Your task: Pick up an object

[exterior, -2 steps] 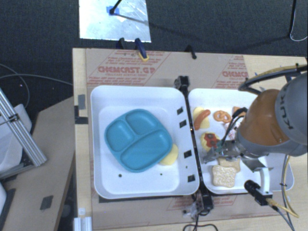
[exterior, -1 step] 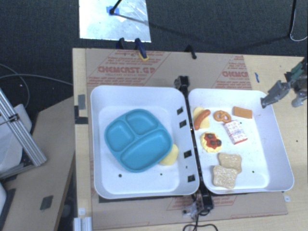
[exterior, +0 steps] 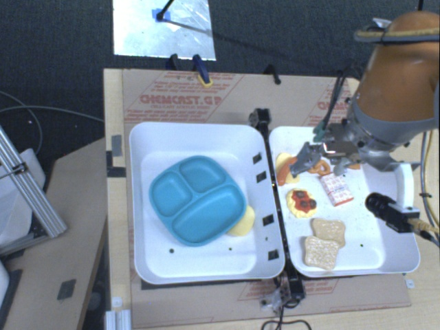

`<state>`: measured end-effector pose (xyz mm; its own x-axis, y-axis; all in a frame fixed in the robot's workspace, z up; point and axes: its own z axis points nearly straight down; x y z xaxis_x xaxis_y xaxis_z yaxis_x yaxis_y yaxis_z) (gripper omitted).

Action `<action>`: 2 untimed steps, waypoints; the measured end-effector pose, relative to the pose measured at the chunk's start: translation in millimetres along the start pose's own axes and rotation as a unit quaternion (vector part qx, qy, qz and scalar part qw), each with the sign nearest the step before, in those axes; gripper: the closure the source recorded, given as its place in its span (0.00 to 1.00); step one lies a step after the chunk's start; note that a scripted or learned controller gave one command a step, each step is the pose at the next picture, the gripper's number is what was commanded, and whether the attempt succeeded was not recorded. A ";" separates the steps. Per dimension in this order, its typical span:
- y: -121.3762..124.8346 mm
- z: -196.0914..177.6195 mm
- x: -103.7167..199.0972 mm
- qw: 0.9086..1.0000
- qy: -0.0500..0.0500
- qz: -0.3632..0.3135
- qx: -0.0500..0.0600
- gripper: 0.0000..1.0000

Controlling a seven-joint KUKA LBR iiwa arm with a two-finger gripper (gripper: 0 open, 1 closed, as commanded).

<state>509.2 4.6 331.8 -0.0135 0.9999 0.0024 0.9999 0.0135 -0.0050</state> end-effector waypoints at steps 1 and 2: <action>-25.3 155.7 -41.3 1.000 -0.001 0.009 0.004 0.00; -21.9 250.5 -99.6 1.000 -0.002 0.008 -0.005 0.00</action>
<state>487.4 -94.7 81.2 0.0032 1.0000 -0.0025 1.0000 -0.0032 0.0044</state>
